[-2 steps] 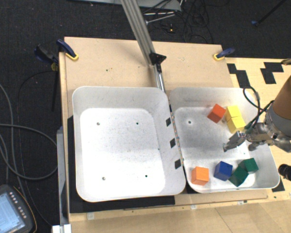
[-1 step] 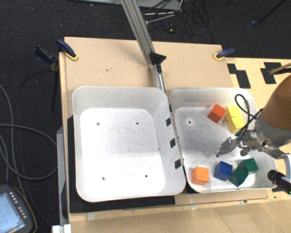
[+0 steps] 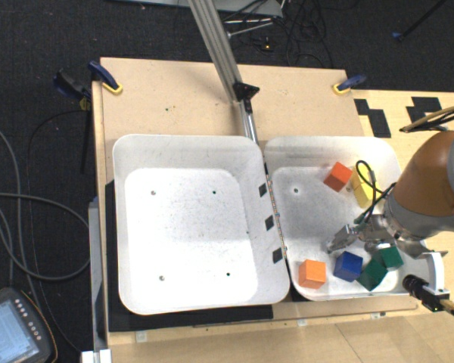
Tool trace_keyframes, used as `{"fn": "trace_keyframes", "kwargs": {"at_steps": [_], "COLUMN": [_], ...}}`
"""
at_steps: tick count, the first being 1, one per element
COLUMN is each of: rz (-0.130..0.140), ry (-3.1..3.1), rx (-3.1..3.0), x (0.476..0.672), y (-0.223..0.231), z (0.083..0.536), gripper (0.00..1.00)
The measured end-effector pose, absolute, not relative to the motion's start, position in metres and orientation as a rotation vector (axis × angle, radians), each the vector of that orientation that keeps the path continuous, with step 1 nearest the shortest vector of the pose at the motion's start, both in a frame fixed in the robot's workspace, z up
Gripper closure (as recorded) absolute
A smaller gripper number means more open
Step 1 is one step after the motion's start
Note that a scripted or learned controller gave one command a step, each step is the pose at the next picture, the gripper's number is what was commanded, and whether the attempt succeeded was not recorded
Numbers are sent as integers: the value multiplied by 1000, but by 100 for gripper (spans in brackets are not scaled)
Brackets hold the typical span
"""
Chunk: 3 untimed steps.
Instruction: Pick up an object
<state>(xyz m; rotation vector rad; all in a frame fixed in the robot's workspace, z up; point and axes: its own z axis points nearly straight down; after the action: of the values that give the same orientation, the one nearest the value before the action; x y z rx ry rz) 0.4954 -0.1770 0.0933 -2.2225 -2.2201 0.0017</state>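
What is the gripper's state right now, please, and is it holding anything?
Gripper: over the right bin near the blue block; open or shut cannot be told, and no object shows between its fingers.

Two white bins point(image 3: 189, 146), in the right bin point(image 3: 303, 153): two orange blocks point(image 3: 337, 177), one blue block point(image 3: 349, 266), two green blocks point(image 3: 374, 275) (touching), one yellow piece point(image 3: 360, 193).

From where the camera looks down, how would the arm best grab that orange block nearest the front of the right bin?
Probably from straight above, closing the gripper on the orange block's left and right faces. It sits flat with its top showing. The blue block lies just to its right with a small gap, and the bin's front rim is close behind, so the left-right squeeze looks tight but workable.
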Motion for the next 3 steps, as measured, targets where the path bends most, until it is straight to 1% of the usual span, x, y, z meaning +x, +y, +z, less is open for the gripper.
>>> {"fn": "trace_keyframes", "kwargs": {"at_steps": [1,2,3], "rz": [-2,-4,-5], "ry": [-2223,-2229,-2230], "rx": [-2224,-2223,-2223], "x": [497,508,509], "y": [-177,-181,-180], "z": [105,158,216], "gripper": [100,100,100]}}
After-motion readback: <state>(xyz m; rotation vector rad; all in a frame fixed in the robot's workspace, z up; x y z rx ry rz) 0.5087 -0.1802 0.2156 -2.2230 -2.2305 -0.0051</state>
